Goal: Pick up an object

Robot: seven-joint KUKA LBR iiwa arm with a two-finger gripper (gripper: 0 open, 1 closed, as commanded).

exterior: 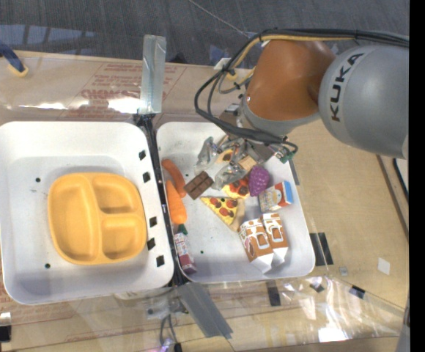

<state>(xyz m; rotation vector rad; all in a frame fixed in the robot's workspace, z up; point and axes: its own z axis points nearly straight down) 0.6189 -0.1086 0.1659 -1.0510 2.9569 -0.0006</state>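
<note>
Arm (pixel 330 86): one, entering from right, wrist over far part of right bin.
Bins: two; left bin (pixel 22 145) bearing one yellow divided tray (pixel 95 217); right bin (pixel 300 251) bearing all loose items.
Gripper (pixel 229 158): low over far middle of right bin; finger state not determinable, cannot tell.
Cartons: two; large carton (pixel 265 239) near-right, small carton (pixel 277 196) just right of gripper.
Nearest candidates: one brown block (pixel 198 185), just near-left of gripper, long axis diagonal; one purple grape bunch (pixel 259 180), just near-right.
Carrots (pixel 176 200): apparently two, along left wall, long axis near-far.

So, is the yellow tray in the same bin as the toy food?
No, the yellow tray lies in the left bin, while the toy food sits in the right bin.
</note>
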